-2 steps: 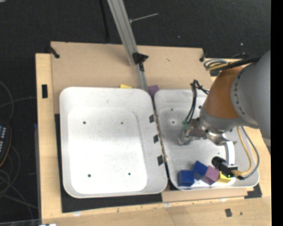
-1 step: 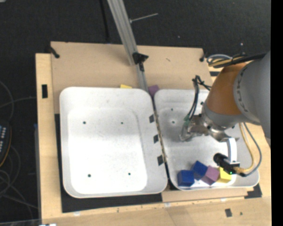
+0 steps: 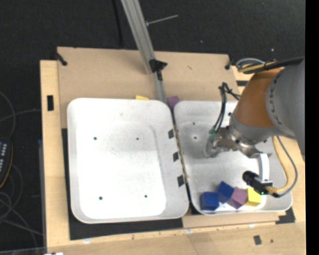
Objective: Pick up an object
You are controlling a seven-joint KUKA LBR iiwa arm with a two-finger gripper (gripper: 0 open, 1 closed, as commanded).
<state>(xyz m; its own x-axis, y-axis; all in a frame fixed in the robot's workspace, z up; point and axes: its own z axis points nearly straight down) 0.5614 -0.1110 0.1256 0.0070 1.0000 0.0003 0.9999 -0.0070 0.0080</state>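
The right bin (image 3: 196,118) holds a cluster of small blocks near its front edge: a blue block (image 3: 209,200), a second blue block (image 3: 225,188), a purple block (image 3: 237,196) and a yellow block (image 3: 253,196). My gripper (image 3: 212,146) hangs over the middle of the right bin, above and behind the blocks, apart from them. The grey arm with its orange band (image 3: 255,105) comes in from the right. Nothing shows between the gripper and the bin floor beneath it.
The left bin (image 3: 80,142) lies beside the right one. A yellow piece (image 3: 142,97) and a purple piece (image 3: 173,101) sit on the bench just behind the bins. A metal rod (image 3: 141,31) slants down toward the gap between the bins. Cables (image 3: 284,163) loop at the right.
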